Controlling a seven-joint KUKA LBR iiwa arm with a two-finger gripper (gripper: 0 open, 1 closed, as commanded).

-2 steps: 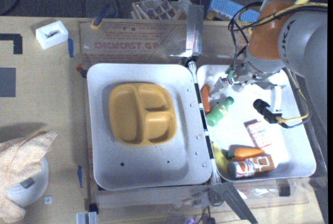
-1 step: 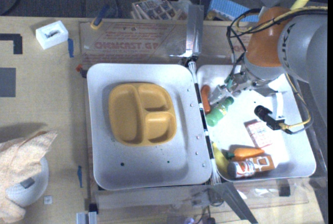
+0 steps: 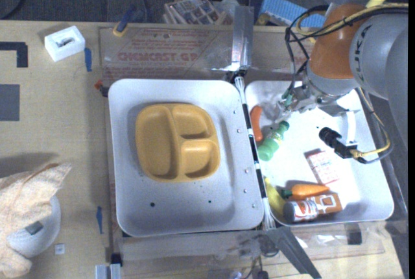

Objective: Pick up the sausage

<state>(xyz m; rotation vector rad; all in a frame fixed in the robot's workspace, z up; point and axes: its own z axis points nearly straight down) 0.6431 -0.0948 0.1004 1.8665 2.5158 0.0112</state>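
Approach step — the pincer (image 3: 286,104) hovers just beside the sausage (image 3: 257,122); its state I cannot tell. Next: descend onto it squarely.

The sausage (image 3: 257,122) lies against the right bin's (image 3: 379,206) left wall, a green bottle (image 3: 272,141) just right of it. The end effector (image 3: 289,102) hangs just above them. A yellow tray (image 3: 176,141) fills the left bin (image 3: 130,206).

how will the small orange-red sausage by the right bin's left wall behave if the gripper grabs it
The small orange-red sausage looks rounded and smooth, so it may roll or slip from a pinch. It lies close against the right white bin's left wall, likely leaving little finger room. The green bottle beside it could get nudged.
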